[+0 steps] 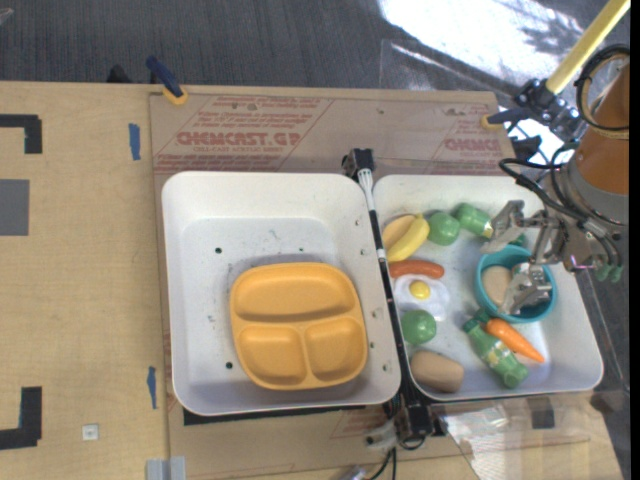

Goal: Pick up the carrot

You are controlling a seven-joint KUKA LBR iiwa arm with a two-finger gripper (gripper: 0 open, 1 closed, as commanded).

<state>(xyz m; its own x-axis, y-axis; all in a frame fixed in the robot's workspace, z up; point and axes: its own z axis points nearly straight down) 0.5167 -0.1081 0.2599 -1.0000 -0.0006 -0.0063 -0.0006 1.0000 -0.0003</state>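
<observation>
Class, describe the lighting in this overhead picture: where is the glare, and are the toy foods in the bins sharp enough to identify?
Camera view: bright sunlight glare streaks the floor at top right; the bins sit in even, soft light; the carrot and yellow tray read clearly; the gripper looks slightly blurred.

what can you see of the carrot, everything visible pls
The carrot is a small orange toy, plastic by its look, tapered, lying flat in the right bin near its front right corner. It runs diagonally, one end near the teal bowl, the other toward the bin's front right corner. It lies on or against a green bottle-like toy. The gripper is over the bowl, apart from the carrot.
</observation>
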